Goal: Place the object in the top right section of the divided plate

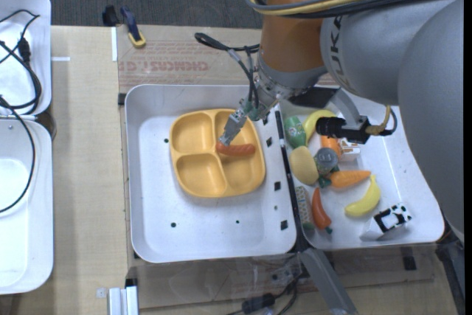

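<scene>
Two white bins sit side by side on the bench. In the left bin (147,232) lies a yellow divided plate (198,173) with three sections. A small red-orange sausage (236,150) lies on the plate, on the low wall at the bottom of the plate's top right section, so it is partly in that section. The gripper (230,131) is right above the plate's top right section, and its tip comes down just beside the sausage. It looks narrow, but I cannot tell if it is pinching the sausage or only near it. The right bin (420,181), beside the plate's bin, holds play food: a yellow lemon (303,164), an orange carrot (350,178), a yellow banana (365,198), a red pepper (320,209) and a green thing (296,129).
</scene>
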Motion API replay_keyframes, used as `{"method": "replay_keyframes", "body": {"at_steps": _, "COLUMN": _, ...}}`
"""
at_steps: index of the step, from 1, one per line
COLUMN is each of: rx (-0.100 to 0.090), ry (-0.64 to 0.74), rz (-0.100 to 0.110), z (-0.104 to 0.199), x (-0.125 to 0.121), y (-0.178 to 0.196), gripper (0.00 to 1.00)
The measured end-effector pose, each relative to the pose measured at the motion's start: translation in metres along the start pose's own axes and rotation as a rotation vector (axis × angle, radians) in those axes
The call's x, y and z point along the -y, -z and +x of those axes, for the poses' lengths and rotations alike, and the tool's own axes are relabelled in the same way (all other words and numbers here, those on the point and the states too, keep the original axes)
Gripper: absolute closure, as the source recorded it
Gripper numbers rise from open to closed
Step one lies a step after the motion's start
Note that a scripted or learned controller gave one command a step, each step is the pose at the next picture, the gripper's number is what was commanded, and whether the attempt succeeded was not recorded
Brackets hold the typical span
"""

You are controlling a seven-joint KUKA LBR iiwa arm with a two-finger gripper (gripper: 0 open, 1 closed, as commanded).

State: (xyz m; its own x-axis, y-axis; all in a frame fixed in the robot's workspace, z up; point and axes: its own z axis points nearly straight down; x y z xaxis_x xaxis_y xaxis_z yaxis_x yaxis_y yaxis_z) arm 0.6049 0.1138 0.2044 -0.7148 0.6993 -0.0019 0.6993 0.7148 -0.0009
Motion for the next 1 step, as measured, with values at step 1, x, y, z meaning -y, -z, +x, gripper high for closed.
{"method": "replay_keyframes", "body": {"at_steps": 1, "rx": -0.002, "ry": -0.072, "rz": 0.001, "z": 0.0404, "x": 0.0410, "y": -0.0967, "gripper": 0.00}}
